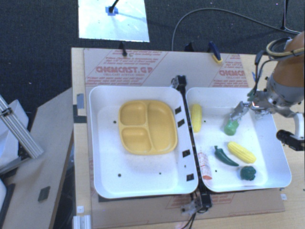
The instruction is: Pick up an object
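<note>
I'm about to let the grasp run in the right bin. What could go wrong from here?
1. The hand sits right above the light green piece, near its top end, so an off-centre pinch could let it slip out.
2. The pieces lie loose in the right bin; a nudge may roll the green one toward the corn or the pepper.
3. From this view I can't tell whether the green piece is already gripped.

A yellow divided tray [147, 127] sits in the left bin [102, 175]; a silver sheet [112, 13] lies beyond the table [57, 123].
</note>
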